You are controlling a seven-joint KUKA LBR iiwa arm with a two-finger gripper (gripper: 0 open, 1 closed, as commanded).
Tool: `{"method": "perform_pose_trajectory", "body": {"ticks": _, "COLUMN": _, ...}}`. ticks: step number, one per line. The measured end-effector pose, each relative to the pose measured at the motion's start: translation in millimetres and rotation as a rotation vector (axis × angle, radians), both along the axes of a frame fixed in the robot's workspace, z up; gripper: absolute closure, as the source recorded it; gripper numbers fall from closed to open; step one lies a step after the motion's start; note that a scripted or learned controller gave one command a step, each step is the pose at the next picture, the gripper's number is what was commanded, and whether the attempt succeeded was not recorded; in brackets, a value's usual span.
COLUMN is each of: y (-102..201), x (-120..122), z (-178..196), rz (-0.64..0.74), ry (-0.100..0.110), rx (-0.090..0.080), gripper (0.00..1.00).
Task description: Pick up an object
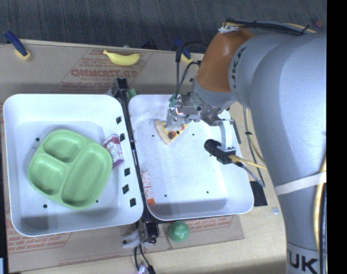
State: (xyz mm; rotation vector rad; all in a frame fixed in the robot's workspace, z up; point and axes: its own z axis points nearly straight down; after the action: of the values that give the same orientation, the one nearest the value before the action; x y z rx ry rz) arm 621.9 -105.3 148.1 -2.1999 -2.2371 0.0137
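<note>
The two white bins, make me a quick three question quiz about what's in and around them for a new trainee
1. True or false: the green divided plate lies in the left bin.
2. Which thing sits right under the gripper in the right bin? A) pizza slice toy B) yellow banana C) green ball
3. Fill in: the banana lies on the ____ beyond the bins.

Key: 1 true. 2 A. 3 cardboard.

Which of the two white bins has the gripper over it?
The right bin: the gripper hangs above its far end, by a pizza slice toy. The left bin holds a green divided plate.
</note>
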Motion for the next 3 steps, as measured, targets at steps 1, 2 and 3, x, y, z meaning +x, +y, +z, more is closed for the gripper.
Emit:
{"method": "perform_pose_trajectory", "body": {"ticks": 1, "y": 0, "x": 0, "z": 10, "rz": 0.002, "ry": 0.0, "rx": 0.0, "gripper": 1.0}}
{"method": "perform_pose_trajectory", "body": {"ticks": 2, "y": 30, "x": -134, "z": 78, "rz": -0.011, "ry": -0.006, "rx": 0.003, "gripper": 1.0}}
{"method": "perform_pose_trajectory", "body": {"ticks": 3, "y": 30, "x": -134, "z": 78, "rz": -0.011, "ry": -0.006, "rx": 0.003, "gripper": 0.0}}
